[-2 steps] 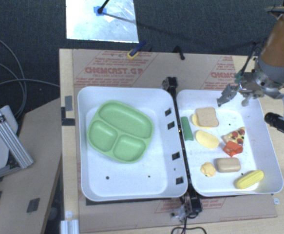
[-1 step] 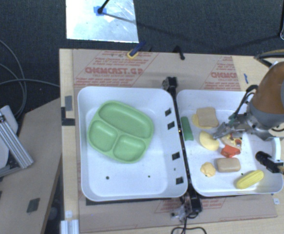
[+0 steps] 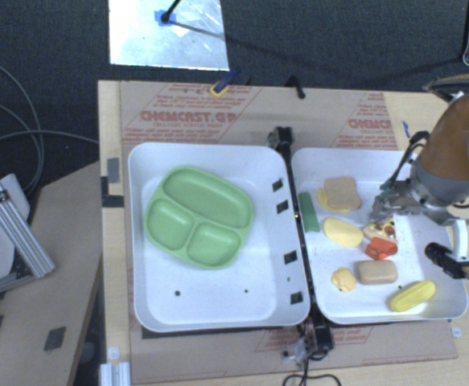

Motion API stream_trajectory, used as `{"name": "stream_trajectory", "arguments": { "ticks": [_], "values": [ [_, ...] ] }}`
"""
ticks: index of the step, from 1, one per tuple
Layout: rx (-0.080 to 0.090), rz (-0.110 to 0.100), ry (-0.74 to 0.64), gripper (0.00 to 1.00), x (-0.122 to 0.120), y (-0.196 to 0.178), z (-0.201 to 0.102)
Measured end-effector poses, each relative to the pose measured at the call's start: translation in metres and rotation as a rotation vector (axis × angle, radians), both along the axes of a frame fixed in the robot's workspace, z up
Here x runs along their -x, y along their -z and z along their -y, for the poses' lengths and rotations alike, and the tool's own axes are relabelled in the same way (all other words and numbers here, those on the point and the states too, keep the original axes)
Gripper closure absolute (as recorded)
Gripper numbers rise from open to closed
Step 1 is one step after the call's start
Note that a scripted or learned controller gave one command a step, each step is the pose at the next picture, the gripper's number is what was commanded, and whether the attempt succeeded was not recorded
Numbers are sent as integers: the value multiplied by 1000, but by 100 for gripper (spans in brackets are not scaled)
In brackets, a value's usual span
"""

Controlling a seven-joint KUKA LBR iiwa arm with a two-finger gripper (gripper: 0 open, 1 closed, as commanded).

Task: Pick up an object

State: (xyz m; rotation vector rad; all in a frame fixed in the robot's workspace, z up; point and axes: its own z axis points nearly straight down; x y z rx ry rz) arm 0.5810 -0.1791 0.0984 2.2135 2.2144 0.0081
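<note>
Pincer [image 3: 384, 207] hung low in the right bin [image 3: 451, 296], beside the small red-and-white piece [image 3: 381, 232]; I could not tell how it stood, and I saw nothing held.

Items, left to right:
- Left bin [image 3: 162, 296]: one green divided plate [image 3: 199, 216].
- Right bin: green stick [image 3: 308, 211] by the dividing wall; tan bread slice [image 3: 341, 193]; yellow lump [image 3: 343, 232]; small yellow piece [image 3: 343, 279]; orange piece [image 3: 381, 248]; tan block [image 3: 376, 273]; corn cob [image 3: 412, 295].

Handling note: I judged the cluster under the pincer crowded, pieces touching. I would have favoured the corn cob, lying apart, approached straight down across its narrow width.

Writing: cardboard [image 3: 187, 107] on the desk, under both bins, read roughly "CHEMCAST GP" in red, twice; smaller print illegible.
</note>
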Motion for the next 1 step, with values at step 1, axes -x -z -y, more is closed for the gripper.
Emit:
{"name": "stream_trajectory", "arguments": {
  "ticks": [1],
  "values": [
    [4,13,1,100,53,7,-10]
  ]
}}
